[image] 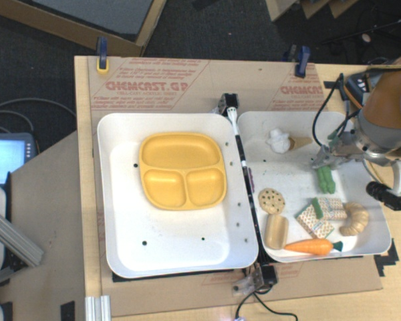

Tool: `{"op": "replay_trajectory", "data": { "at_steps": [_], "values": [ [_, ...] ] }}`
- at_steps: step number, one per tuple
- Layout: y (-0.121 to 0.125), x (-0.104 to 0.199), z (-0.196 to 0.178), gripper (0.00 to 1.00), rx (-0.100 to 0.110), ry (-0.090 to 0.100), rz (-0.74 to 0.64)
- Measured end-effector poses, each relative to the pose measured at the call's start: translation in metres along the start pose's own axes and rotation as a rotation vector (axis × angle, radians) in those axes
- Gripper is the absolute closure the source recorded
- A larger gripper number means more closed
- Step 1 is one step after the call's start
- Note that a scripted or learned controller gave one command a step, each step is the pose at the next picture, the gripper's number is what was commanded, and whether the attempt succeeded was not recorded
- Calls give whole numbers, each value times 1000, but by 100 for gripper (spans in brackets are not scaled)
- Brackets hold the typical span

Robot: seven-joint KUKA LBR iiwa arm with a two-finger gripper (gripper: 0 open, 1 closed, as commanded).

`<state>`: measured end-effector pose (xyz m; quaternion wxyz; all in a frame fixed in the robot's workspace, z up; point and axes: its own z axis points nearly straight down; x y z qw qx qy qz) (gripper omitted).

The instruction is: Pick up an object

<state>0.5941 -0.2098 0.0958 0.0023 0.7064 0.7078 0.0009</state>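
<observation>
The gripper [323, 162] hovers just above the green toy [326, 179] in the right bin [381, 243]; jaws' state unclear, nothing visibly lifted yet

A yellow three-compartment tray [183, 170] is seen in the left white bin [120, 199]. Two blue clamps [103, 53] [301, 60] are fixed at the bench's far edge. A lit screen [5, 160] is seen far left.

light: bright, even | shadows: soft | glare: white bins [120, 179] | focus: slightly soft
</observation>
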Motion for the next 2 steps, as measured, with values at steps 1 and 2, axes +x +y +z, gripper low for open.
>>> {"op": "replay_trajectory", "data": {
  "at_steps": [1,2],
  "values": [
    [1,58,10,100,7,4,-2],
    [37,100,-86,100,-9,2,-4]
  ]
}}
